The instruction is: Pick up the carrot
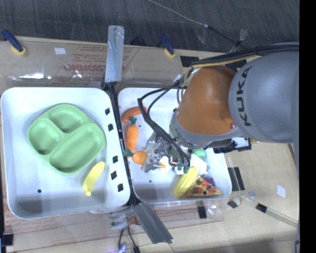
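My gripper (160, 156) is low in the right bin (147, 95), and I cannot tell its state, because cables and metal parts blur together there. My big grey arm (263, 96) with its orange band (208, 101) hides much of this bin. The surface (268, 183) is pale wood, with brown cardboard (84, 59) under the bins and dark carpet (52, 7) behind. The left bin (10, 141) holds a smooth green divided plate (66, 137) and a small yellow banana (94, 177) just beside it. In the right bin, the carrot (131, 136) lies near the left wall, orange with a green top, just left of my gripper. Another orange piece (130, 113) lies above it, and a rounder orange thing (140, 157) below, close to the gripper. Lower, a yellow fruit (186, 181) touches a pizza slice (205, 187).
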`<action>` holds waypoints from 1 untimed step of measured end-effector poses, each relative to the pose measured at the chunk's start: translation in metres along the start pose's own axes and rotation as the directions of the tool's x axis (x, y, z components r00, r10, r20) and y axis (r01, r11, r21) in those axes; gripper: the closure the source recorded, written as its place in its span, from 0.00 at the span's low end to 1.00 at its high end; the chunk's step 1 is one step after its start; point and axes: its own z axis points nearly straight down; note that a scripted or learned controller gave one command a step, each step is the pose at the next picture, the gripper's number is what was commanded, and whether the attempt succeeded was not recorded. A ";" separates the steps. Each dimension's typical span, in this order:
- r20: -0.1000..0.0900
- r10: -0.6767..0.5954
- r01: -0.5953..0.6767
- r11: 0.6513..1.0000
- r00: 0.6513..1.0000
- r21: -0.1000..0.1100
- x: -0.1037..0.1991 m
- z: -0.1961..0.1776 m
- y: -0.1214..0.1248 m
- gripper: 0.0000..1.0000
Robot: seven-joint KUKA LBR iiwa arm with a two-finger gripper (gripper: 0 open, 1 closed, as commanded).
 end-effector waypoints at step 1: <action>-0.004 0.204 -0.204 0.979 0.979 0.002 -0.057 0.002 0.099 1.00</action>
